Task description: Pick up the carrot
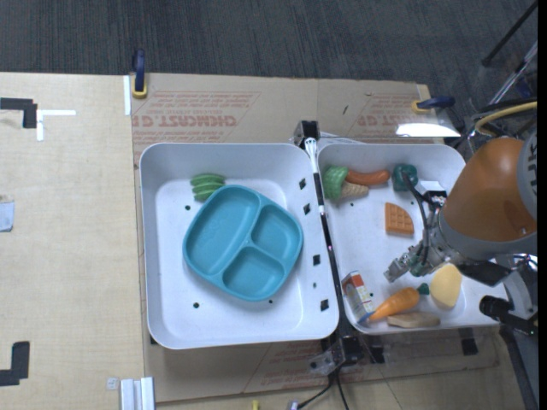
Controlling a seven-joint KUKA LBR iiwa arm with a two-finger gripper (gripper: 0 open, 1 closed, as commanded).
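Approach step: claw (408, 266) hovers in the right bin (376, 220), nothing visibly in it; can't tell its opening from this angle. Carrot (396, 304) lies just below the claw toward the bin's near wall, apart from it, so my read is the next move is a short drop and close. Long axis runs diagonally, tip toward lower left, green stub toward upper right beside the yellow piece (445, 285).

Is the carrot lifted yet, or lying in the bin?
Lying. The carrot rests on the floor of the right bin, near its front wall, with the pincer just above it, not around it.
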